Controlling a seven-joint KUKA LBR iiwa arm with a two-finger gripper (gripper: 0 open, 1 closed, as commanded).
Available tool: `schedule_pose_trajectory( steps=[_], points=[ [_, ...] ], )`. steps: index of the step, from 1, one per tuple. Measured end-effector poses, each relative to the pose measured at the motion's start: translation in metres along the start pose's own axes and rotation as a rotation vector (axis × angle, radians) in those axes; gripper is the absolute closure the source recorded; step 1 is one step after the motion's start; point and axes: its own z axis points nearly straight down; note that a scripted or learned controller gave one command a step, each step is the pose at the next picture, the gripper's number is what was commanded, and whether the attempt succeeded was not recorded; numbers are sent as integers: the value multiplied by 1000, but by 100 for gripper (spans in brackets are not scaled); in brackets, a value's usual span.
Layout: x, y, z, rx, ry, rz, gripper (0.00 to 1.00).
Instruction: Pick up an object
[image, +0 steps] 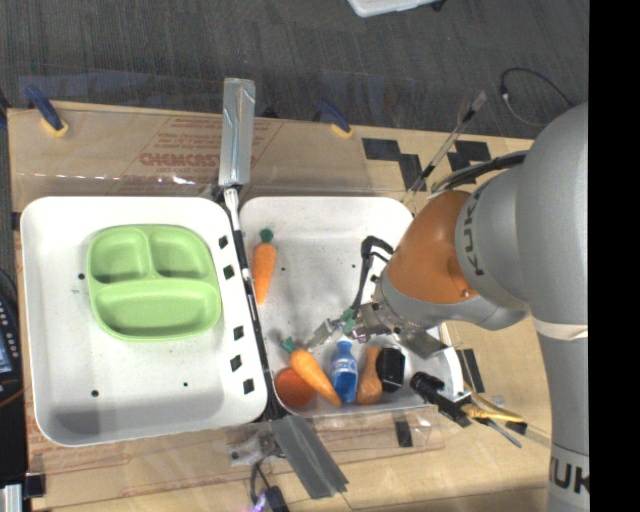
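My gripper (340, 325) hangs low over the front part of the right bin (330, 215), reaching in from the right. Just below it a small blue bottle (345, 373) lies among other items at the bin's front wall. A carrot (313, 372) lies slanted to the bottle's left, with a round orange piece (290, 388) beside it. A brownish-orange item (369, 376) lies to the bottle's right. Another carrot (263, 272) lies alone near the bin's left wall. I see nothing between the gripper and these items that is lifted.
The left bin (45, 330) holds a green divided plate (153, 280). The grey arm with its orange band (430, 262) covers the right bin's right side. The back half of the right bin is bare white floor.
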Motion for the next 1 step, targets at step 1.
schedule_pose_trajectory(
  steps=[1],
  points=[
    [0,0,-9,2,1,-3,100]
  ],
)
